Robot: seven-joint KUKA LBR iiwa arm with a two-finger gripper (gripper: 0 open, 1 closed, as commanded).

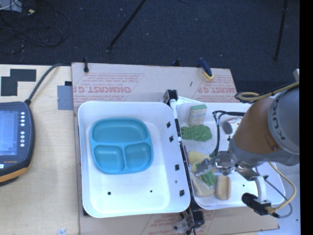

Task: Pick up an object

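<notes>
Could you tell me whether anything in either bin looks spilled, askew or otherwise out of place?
Nothing looks spilled or damaged. The blue divided plate lies flat in the left bin. In the right bin, the items crowd against its left wall, with the gripper down among them.

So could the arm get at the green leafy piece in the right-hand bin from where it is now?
Probably yes. The green leafy piece lies uncovered in the right bin, with only a small patterned block next to it. The gripper sits lower in the same bin over other items, so a short move should reach it.
</notes>
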